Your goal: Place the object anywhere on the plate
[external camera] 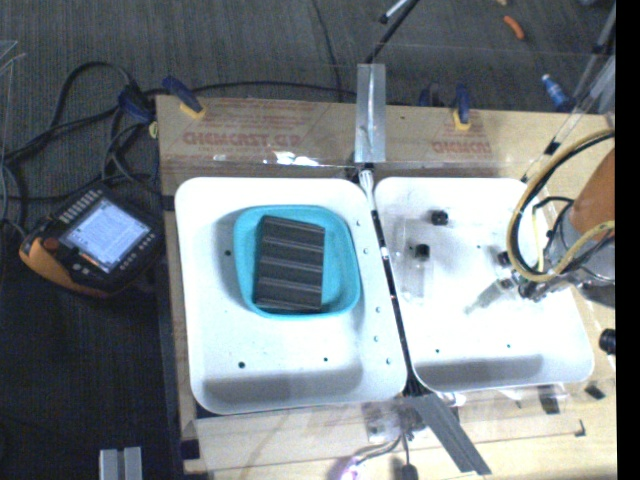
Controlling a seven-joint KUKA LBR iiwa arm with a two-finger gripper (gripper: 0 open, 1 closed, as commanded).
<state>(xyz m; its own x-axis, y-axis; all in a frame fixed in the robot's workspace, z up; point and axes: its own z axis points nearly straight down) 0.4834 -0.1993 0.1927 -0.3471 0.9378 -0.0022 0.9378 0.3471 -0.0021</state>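
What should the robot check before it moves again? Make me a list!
1. Block on plate: ok, it lies flat in the middle.
2. Plate inside left bin: ok.
3. Gripper away from the block: ok, it is over the right bin.
4. Fingers open or shut: cannot tell, too blurry.
5. Small dark bits in the right bin apart from the gripper: ok.
6. Cables free of snags: cannot tell.
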